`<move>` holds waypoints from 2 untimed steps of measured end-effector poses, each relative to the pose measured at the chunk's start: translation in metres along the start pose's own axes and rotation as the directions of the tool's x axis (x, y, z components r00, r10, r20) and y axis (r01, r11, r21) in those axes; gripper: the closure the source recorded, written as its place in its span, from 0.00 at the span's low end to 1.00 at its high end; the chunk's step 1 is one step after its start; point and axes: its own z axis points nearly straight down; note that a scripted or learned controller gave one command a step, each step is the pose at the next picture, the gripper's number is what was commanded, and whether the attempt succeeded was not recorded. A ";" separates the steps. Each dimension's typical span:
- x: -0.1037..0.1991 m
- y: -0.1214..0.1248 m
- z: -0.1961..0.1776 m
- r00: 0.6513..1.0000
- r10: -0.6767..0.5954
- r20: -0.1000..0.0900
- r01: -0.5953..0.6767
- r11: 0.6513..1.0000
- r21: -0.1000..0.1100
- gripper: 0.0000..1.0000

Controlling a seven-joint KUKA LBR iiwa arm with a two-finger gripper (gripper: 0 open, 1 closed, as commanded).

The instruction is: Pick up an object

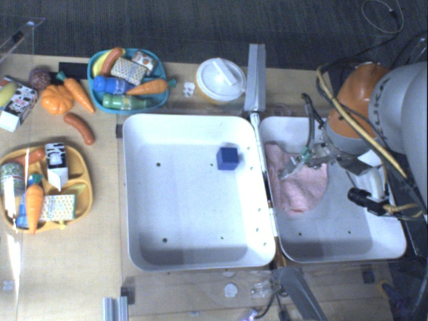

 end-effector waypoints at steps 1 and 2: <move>-0.055 0.034 0.002 0.985 0.173 0.000 -0.173 0.985 0.003 0.00; -0.020 -0.038 0.000 0.999 0.046 -0.002 -0.046 0.999 0.001 0.00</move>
